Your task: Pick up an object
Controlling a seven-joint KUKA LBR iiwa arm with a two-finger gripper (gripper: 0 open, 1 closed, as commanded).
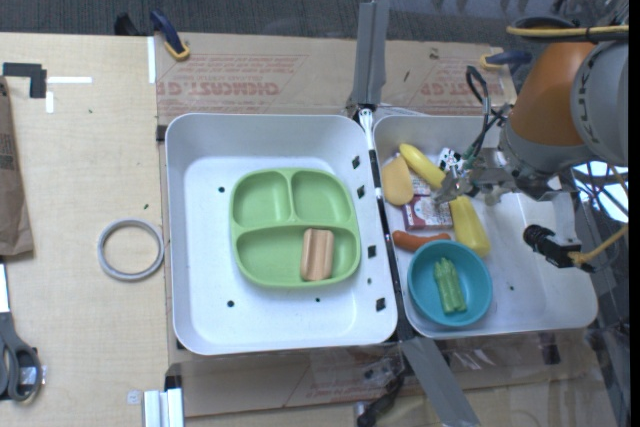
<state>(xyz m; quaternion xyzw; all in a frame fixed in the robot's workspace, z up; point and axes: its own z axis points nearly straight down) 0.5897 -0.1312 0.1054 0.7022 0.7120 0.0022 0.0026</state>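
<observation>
The round blue plastic bowl (450, 284) sits at the near end of the right-hand shallow white bin (545, 300), with a green ridged toy vegetable (451, 286) lying inside it, so that piece is hemmed by the bowl's wall and looks harder to reach than the loose ones. Just behind the bowl, touching or nearly touching its rim, lies a thin orange-red toy sausage (421, 240). Beyond it is a crowded heap: a yellow corn-like toy (469, 226), a small red and white printed packet (429, 212), a pale yellow pear-shaped toy (397, 182) and a curved yellow toy banana (423, 165), all pressed against the bin's left wall.

The grey arm's gripper (462, 183) hangs low over this heap, just beside the corn-like toy and the packet, probably because the densest cluster offers the most chances for a pick. Whether its fingers are spread or closed I cannot tell, and nothing is plainly between them.

In the left-hand white bin (195, 245) a light green three-part plastic tray (294, 226) holds a tan toy hot dog (317, 255) in its long near compartment. A grey tape ring (130, 248) lies on the wooden surface (80, 165), well apart.
</observation>
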